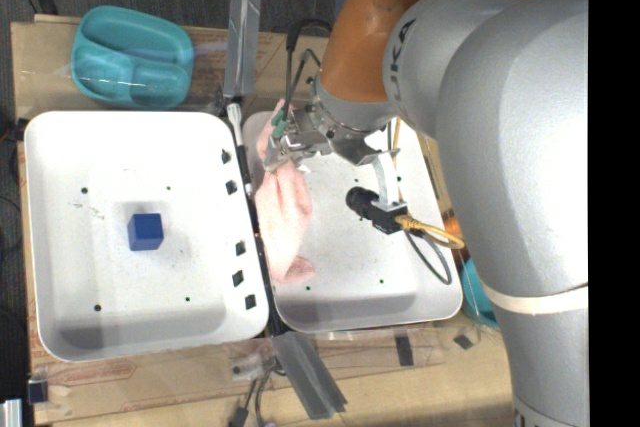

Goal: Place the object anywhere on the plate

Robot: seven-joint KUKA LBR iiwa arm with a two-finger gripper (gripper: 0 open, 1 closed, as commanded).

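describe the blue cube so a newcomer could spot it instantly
Start at the two white bins side by side and take the left bin, the one away from the arm. The blue cube sits on its floor, slightly left of centre. It is the only small, solid dark-blue block there, unlike the larger pale teal plate lying beyond the bin.

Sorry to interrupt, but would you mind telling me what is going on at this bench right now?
A grey KUKA arm reaches in from the right, its gripper low over the top left corner of the right bin, right at the upper end of a pink cloth that lies along that bin's left side. A blue cube sits alone in the left bin. A teal divided plate rests on the bench behind the left bin.
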